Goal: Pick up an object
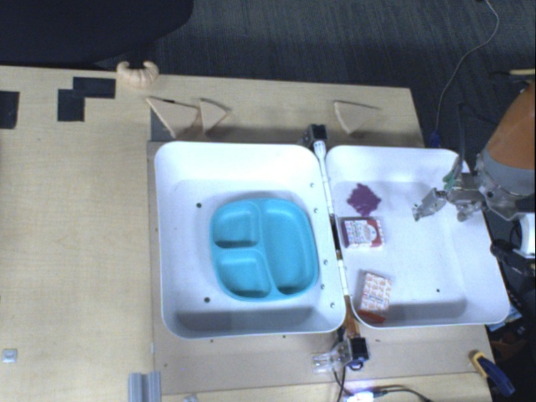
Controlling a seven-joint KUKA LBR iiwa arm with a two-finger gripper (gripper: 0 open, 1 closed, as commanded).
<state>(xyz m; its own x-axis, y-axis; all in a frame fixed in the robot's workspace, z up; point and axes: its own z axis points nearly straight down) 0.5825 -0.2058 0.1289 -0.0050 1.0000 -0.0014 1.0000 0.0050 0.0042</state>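
Observation:
The right bin (435,249) holds a small purple object (363,197) near its back left. A red and white packet (363,232) lies just in front of it. A patterned packet with a red edge (374,293) lies nearer the front left. My gripper (439,203) hangs over the right part of this bin, right of all three objects. Its fingers are spread apart with nothing between them.
The left bin (184,224) holds a blue divided plate (263,246). A metal clamp joins the two bins along the middle. Cables and a connector (347,357) lie at the bench's front edge. The arm's grey and orange body (511,157) fills the right side.

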